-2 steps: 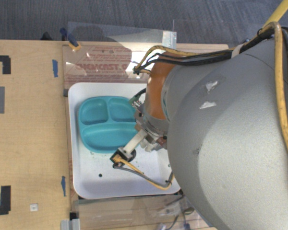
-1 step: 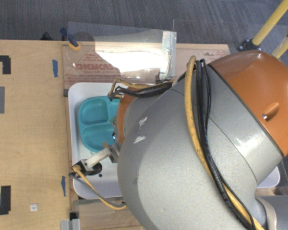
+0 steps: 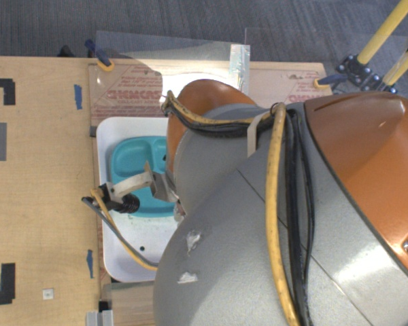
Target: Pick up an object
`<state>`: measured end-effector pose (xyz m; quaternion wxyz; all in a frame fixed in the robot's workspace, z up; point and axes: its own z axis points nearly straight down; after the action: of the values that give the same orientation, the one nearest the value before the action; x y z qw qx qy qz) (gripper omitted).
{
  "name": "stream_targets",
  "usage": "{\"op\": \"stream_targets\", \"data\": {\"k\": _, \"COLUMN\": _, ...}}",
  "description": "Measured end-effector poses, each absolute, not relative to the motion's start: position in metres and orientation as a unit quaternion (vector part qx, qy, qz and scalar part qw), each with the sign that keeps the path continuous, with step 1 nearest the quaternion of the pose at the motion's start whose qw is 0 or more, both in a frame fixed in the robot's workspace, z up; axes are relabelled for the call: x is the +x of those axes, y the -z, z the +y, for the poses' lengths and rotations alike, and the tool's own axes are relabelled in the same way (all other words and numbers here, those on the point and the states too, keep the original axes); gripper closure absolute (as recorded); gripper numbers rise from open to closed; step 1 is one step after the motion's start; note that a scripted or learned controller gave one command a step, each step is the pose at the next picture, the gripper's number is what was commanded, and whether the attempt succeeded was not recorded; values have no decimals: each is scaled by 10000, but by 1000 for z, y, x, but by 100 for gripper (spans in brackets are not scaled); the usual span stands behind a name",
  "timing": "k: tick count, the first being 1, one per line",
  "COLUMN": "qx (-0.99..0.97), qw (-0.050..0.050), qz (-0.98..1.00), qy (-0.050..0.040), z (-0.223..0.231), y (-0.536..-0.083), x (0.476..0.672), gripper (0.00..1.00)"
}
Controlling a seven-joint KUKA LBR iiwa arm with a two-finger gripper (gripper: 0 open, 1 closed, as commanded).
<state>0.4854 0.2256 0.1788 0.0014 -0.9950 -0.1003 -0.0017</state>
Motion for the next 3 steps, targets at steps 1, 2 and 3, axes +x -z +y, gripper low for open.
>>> {"op": "stream_targets", "data": {"k": 1, "qx": -9511, "qw": 6, "qz": -3089, "qy": 6, "z": 226, "y": -258, "x": 479, "gripper": 100}}
{"op": "stream_targets", "data": {"k": 2, "qx": -9858, "qw": -3, "qz": -1677, "qy": -19, "z": 216, "y": -213, "x": 481, "gripper": 100}}
{"op": "stream_targets", "data": {"k": 3, "qx": -9859, "qw": 2, "qz": -1672, "qy": -2, "z": 216, "y": -223, "x": 482, "gripper": 100}}
